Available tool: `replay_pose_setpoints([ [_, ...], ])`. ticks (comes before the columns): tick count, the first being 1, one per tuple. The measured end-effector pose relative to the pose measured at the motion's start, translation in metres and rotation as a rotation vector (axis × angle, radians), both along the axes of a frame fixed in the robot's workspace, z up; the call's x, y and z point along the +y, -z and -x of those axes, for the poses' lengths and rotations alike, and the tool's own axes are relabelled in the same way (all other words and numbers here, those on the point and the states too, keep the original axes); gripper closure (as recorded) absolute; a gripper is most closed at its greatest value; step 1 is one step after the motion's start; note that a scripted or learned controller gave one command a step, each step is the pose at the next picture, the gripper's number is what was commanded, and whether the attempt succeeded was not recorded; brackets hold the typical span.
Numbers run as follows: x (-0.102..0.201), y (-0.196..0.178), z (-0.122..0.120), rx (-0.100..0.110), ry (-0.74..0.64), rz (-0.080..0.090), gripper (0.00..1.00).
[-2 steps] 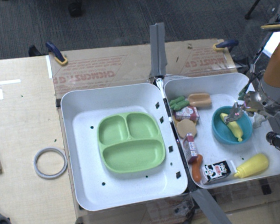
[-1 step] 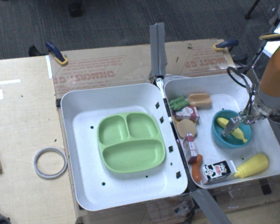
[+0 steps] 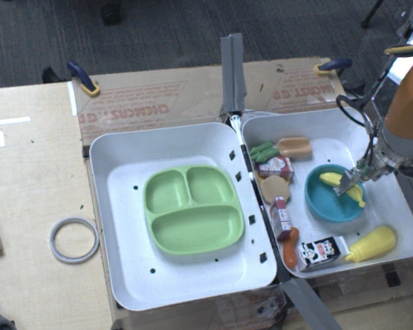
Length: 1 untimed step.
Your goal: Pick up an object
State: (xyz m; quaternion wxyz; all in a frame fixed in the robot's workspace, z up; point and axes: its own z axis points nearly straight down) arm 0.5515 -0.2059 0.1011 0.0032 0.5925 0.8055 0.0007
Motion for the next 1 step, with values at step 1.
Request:
replay_pose_setpoints([
  [1, 0.0801, -0.0935, -0.0522, 0.011, -0.226, -0.002, 1.00],
])
